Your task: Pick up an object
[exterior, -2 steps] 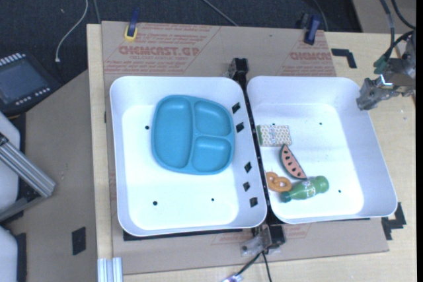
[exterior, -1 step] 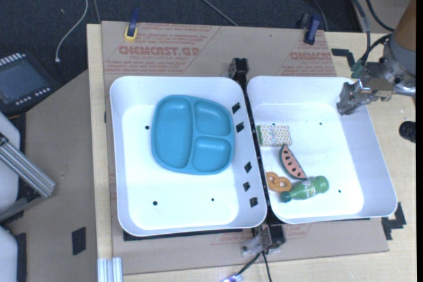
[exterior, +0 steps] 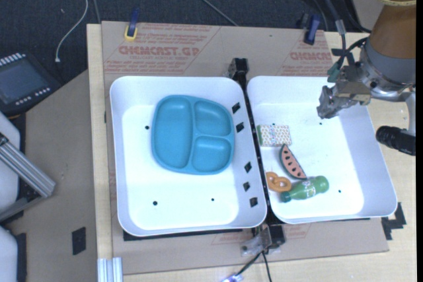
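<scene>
Right bin [exterior: 370, 198], near edge: green bottle [exterior: 306, 189] lying on its side, its cap end next to an orange ring [exterior: 275, 181]. Just beyond them a watermelon slice [exterior: 291, 162], tilted. Beyond that a small patterned packet [exterior: 274, 135] close to the bin's left wall. All four sit clustered in the bin's near-left part.

Left bin [exterior: 132, 201]: blue divided plate [exterior: 193, 135], three compartments, roughly centred.

Farther back, gripper [exterior: 328, 109] over the right bin's far right part, well apart from the cluster, nothing seen in it. Cannot tell how wide it stands.
</scene>
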`<state>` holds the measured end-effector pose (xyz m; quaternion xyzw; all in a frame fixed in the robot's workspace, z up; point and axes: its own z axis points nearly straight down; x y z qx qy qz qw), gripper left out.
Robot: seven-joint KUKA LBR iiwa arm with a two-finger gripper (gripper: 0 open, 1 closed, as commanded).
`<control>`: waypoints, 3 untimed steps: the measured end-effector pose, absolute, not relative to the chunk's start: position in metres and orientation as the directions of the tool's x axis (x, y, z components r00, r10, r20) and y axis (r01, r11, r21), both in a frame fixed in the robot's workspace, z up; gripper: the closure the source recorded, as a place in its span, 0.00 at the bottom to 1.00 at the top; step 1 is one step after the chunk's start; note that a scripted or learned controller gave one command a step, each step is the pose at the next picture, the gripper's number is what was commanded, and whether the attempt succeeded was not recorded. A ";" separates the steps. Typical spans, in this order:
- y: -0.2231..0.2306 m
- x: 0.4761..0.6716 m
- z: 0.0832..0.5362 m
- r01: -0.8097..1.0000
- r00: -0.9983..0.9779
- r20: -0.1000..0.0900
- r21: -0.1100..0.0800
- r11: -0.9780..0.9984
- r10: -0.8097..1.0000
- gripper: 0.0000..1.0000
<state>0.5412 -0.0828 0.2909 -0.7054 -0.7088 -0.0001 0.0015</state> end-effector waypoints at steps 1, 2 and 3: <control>-0.041 0.533 0.283 1.000 -0.005 0.003 -0.003 0.005 1.000 1.00; 0.018 0.533 0.273 1.000 -0.005 0.002 -0.003 0.005 1.000 1.00; 0.077 0.519 0.254 1.000 -0.005 0.002 -0.005 0.005 1.000 1.00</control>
